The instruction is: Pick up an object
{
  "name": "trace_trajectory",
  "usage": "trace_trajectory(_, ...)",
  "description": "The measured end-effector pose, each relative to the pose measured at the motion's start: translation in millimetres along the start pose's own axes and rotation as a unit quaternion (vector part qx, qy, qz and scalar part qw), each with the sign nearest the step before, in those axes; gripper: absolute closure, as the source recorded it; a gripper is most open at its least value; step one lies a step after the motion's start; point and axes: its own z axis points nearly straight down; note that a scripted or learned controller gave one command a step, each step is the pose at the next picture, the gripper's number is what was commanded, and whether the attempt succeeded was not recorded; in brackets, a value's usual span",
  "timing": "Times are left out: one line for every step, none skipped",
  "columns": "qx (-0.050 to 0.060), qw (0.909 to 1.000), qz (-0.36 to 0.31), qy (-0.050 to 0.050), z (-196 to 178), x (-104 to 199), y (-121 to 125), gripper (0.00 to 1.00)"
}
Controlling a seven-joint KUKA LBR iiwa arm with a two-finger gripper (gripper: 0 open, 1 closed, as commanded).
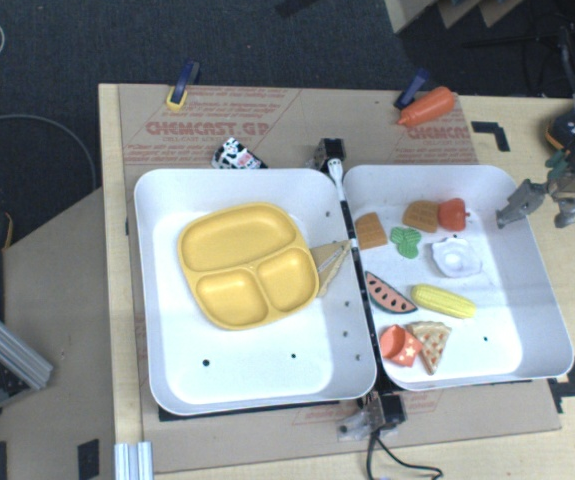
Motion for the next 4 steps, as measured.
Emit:
trace_trajectory(-0.006, 1.0000, -0.002, -0.002, -7, 1, 2, 0.00)
trace_trajectory(-0.003, 1.0000, -0.002, 0.000, 56, 3, 1, 0.00)
trace_trajectory(-0.004, 1.0000, -0.002, 0.000, 107, 13, 2, 0.00)
trace_trajectory(-0.003, 1.0000, -0.002, 0.000, 160, 14, 2, 0.00)
